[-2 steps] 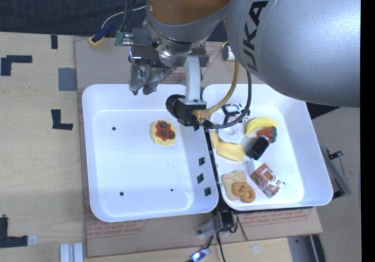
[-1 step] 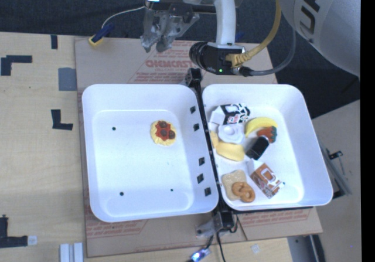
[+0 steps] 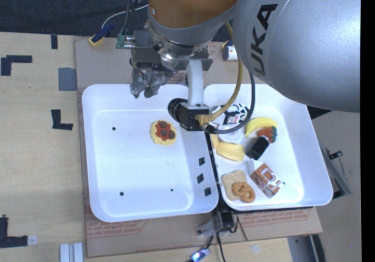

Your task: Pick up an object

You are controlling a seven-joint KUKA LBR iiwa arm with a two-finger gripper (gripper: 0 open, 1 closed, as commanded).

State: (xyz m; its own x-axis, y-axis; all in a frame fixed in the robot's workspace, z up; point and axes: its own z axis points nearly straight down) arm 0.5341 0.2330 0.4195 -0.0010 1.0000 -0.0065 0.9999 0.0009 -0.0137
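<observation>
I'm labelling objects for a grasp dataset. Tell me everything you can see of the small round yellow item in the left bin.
The pizza toy is a small, round, flat disc, yellow at the edge with red and dark blobs on top like toppings. It looks like moulded plastic or rubber. It lies flat on the floor of the left bin, in its upper right part, apart from the walls and touching nothing else. The gripper hangs above the bin's far rim, up and left of it.

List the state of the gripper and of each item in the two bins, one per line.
gripper: over the left bin's far rim, nothing visible between its fingers
small pizza: flat in the left bin, alone
banana: lying in the right bin
black cylinder: on its side, near the banana
pretzel: flat, near the front
cheese wedge: lying by the divider
</observation>
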